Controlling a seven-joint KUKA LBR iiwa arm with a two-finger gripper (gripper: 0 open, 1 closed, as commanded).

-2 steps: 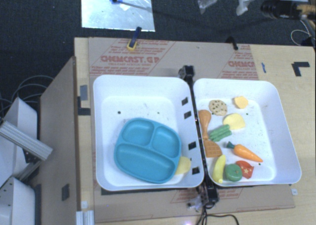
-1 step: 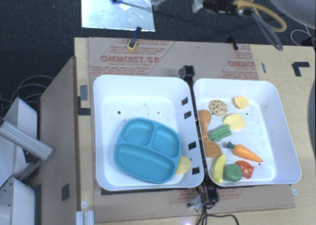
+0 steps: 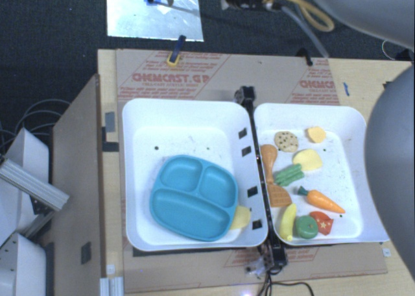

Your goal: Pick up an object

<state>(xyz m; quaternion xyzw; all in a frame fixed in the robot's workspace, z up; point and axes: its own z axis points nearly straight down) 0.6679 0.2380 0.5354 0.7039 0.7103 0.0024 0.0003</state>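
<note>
Two white bins sit side by side on the bench. We see the left bin [image 3: 139, 126] holding a blue divided tray [image 3: 193, 196], lying flat toward its near side. A small yellow piece [image 3: 240, 217] sits just beside the tray's right corner, against the divider between the bins.

The right bin [image 3: 353, 126] carries the toy food. A cookie [image 3: 284, 140] is near the far left, with a small yellow-orange piece [image 3: 316, 134] just to its right. Below those is a pale yellow piece [image 3: 308, 160], with a green vegetable [image 3: 288, 174] touching its lower left. A wooden spoon-like item [image 3: 268, 158] lies along the divider, and a tan wedge [image 3: 279, 195] is beneath it. A carrot [image 3: 322, 200] lies on a slant mid-bin. Along the near wall we see a yellow banana-like piece [image 3: 287, 220], a green round item [image 3: 306, 226] and a red piece [image 3: 322, 222], packed close together.

We see the grey arm body [image 3: 392, 171] bulking over the right edge, out of focus. We cannot tell the state of the jaws from this view. Nothing in the right bin looks lifted; all items rest on the bin floor.
</note>
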